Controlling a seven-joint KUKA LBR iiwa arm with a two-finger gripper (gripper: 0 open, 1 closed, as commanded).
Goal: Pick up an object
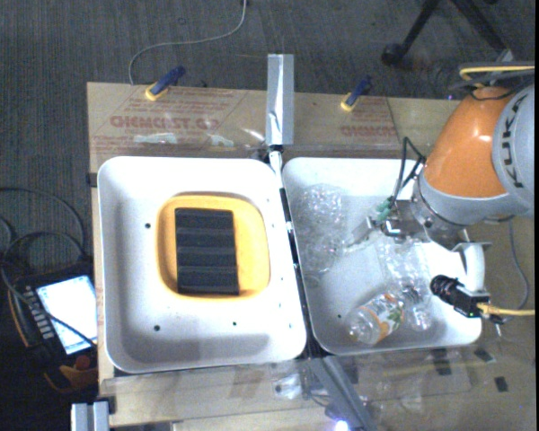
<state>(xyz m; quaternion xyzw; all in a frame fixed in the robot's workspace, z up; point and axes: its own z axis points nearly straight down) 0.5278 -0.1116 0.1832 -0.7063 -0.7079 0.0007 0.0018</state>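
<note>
The arm (485,151) is reaching in from the right over the right bin (337,326). The gripper (388,223) is hanging above crumpled clear plastic (328,223); its state cannot be told. 1 clear bottle (377,317) is lying below it toward the near wall, long axis slanting.

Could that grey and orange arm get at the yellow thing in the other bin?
Probably yes: the yellow tray lies open in the left bin with nothing over it, though the arm hangs above the right bin and would need to cross the divider.
</note>
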